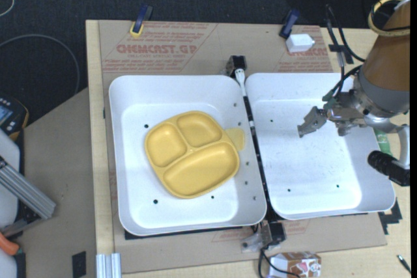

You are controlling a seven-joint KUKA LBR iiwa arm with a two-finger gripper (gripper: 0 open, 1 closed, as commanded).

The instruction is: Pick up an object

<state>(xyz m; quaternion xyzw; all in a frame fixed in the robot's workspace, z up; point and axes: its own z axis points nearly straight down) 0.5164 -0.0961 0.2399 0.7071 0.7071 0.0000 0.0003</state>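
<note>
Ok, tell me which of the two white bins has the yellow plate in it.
The left bin: the yellow divided plate lies in it, while the gripper hovers over the right bin.

You see two white bins, the left bin and the right bin, both of smooth plastic with a soft sheen. In the left bin lies a yellow divided plate, also plastic, smooth and slightly glossy. Under the bins you have a bench top that looks like brown cardboard or paper-faced board, matt, with red print near its far edge. The gripper looks like dull grey metal, and the arm's orange band is glossy.
</note>
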